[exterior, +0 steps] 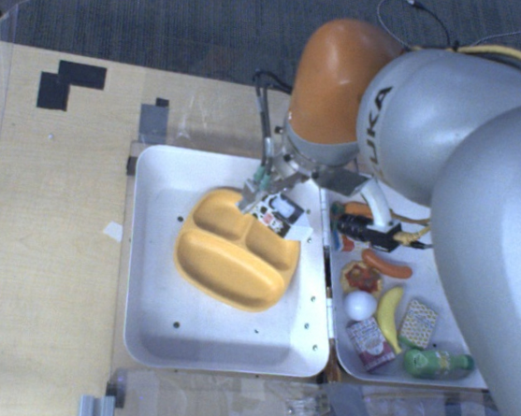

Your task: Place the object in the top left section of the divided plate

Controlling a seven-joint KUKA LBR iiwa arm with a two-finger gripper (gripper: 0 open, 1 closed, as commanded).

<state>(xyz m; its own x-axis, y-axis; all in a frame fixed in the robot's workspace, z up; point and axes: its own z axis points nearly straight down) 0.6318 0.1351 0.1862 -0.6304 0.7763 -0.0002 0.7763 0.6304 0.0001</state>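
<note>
Clearly the arm (456, 151) dominates the right and upper right of the frame, its orange band above the wrist, reaching down toward the frame's middle. Below it, the left white bin (149, 311) sits in the centre and holds the yellow divided plate (236, 256), which lies slightly turned, two smaller sections toward the top and one large section below. The right bin (409, 376), at the lower right, carries a clutter of small items, among them a banana (389, 314), a white ball (359, 305) and a green bottle (435, 363).

The gripper (261, 188) hangs just over the plate's upper edge. A small black-and-white object (280, 213) sits right beneath it, at the plate's top right corner; whether the fingers are apart, together or clamped on it, I cannot tell.

By my judgement this is the placing step, nearly at the plate but not yet done. The next move calls for carrying the object leftward in the frame, over the upper left section, then lowering and releasing it there.
</note>
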